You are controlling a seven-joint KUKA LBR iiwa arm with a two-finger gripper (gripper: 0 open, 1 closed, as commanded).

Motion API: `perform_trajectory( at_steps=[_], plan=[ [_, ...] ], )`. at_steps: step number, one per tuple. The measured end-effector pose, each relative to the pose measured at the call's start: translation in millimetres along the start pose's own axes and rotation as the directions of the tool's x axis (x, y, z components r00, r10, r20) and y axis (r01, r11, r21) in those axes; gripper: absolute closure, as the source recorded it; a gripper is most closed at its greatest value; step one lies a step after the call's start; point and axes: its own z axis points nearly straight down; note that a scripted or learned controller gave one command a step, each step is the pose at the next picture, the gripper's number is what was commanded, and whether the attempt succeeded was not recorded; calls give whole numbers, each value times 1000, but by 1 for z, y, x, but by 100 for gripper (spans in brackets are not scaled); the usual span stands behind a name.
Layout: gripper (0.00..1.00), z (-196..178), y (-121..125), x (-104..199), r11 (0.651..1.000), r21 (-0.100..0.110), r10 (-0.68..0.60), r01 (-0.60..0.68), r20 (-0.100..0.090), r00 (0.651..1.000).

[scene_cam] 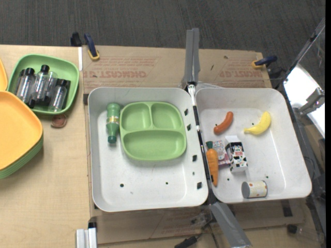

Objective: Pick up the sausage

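One sausage (pixel 223 122) lies in the right bin (pixel 295 154), near its back-left corner, long axis diagonal. Pincer state: cannot tell.

Glossy orange-red plastic sausage (pixel 223 122) in a smooth white plastic bin (pixel 289 154); matt green plastic divided plate (pixel 153 130); brown cardboard sheet (pixel 155 68) beneath.

Robotics lab bench, not a kitchen. Two white bins (pixel 150 203) sit on cardboard (pixel 155 68) clamped (pixel 92 48) to a wooden table (pixel 46 200); toy food like a plastic banana (pixel 258 124); grey carpet (pixel 155 9) beyond.
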Motion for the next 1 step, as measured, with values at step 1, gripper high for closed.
perform_trajectory(
  at_steps=[1],
  plan=[
    [100,-8,1,-1,1000,2,-1,1,1,1000]
  ],
)
